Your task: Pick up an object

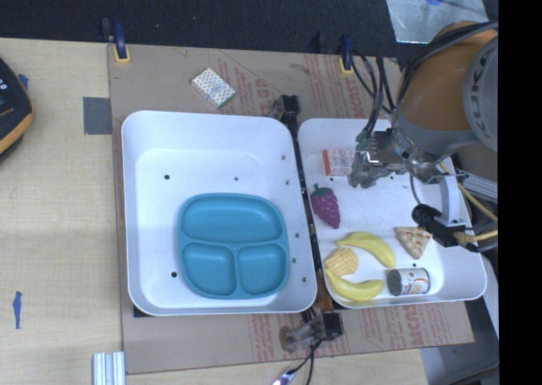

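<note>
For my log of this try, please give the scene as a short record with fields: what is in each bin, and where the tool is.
left bin: blue divided tray
right bin: purple grapes, two bananas, corn piece, pizza slice, small can, small packet
tool: over the far part of the right bin, near the packet
held: nothing visible

tray [232, 244] in left bin [144, 142], bananas [364, 265] in right bin [474, 277]
</note>
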You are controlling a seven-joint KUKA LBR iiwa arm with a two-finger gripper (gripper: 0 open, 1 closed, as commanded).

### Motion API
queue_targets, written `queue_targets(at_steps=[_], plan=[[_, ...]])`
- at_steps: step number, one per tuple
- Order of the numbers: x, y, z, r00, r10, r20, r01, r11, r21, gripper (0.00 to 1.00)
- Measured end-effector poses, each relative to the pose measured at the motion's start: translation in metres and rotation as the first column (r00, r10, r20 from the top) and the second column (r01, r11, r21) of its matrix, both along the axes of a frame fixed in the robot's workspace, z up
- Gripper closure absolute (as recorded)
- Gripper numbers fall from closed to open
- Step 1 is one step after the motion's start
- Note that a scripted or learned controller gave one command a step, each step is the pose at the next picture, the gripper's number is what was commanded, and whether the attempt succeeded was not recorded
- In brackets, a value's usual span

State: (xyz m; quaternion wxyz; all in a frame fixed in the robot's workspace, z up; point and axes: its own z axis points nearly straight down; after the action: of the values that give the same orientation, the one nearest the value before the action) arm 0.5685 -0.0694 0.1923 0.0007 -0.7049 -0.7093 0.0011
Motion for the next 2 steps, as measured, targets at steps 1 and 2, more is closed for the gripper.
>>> queue_targets(at_steps=[1,2], plan=[[0.002,-0.047,-0.019,1.0,-0.002,-0.002,0.002,1.0,-0.001,1.0],[-0.008,0.022,-0.001,1.0,0.0,-0.003,0.0,1.0,0.001,1.0]])
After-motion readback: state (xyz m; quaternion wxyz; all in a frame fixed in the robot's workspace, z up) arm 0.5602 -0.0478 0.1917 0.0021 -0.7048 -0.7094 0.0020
